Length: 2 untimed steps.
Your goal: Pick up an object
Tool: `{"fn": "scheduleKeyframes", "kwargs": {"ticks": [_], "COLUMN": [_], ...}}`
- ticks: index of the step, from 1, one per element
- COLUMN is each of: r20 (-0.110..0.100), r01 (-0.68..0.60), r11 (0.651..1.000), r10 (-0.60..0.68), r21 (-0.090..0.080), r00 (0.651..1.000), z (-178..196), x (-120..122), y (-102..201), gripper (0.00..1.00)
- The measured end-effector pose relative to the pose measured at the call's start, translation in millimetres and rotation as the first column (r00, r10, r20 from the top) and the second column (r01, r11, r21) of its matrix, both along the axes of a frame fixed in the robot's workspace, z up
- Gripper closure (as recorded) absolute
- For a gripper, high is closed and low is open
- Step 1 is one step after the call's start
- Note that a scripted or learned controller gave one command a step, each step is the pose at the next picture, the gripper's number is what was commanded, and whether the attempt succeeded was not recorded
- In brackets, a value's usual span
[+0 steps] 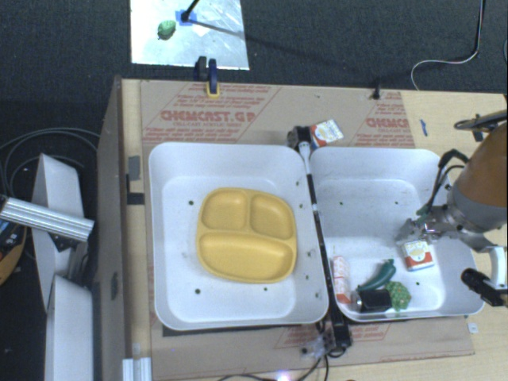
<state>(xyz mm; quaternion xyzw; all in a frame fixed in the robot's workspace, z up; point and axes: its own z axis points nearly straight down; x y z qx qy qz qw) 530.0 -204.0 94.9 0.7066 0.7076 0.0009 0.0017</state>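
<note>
My jaws (418, 240) are down in the right bin (373, 173), low over its floor near the right wall, and from this slanted view I cannot tell how wide they stand or whether they grip anything. Just beside them, touching or nearly so, lies a small red-and-white carton (417, 255), the nearest thing to take. My grey wrist and its orange band (486, 177) rise to the right above it.

To do this step well, I judge I should centre myself over the carton, turn to meet its narrower sides, and settle fully to the floor before closing; it lies tilted, so a shallow grip could let it slip or skid toward the wall.

Further out, along the front edge of the same bin, sit a green pepper-shaped piece (379, 275), a dark can (371, 299), a green leafy lump (399, 295) and a red-and-white packet (340, 278) by the divider. These are crowded together, so they look harder to take cleanly.

The left bin (175, 213) holds a yellow divided tray (245, 235). Both bins rest on the cardboard-covered bench (238, 109).
</note>
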Motion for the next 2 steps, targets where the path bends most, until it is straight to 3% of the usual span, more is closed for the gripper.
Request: {"fn": "scheduleKeyframes", "kwargs": {"ticks": [1, 2], "r20": [-0.002, 0.000], "r01": [-0.003, -0.004], "r11": [1.000, 1.000], "r10": [0.003, 0.004], "r21": [0.002, 0.003], "r00": [1.000, 1.000], "z": [-11, 90], "x": [39, 61], "y": [63, 190], "gripper": [1.00, 1.00]}}
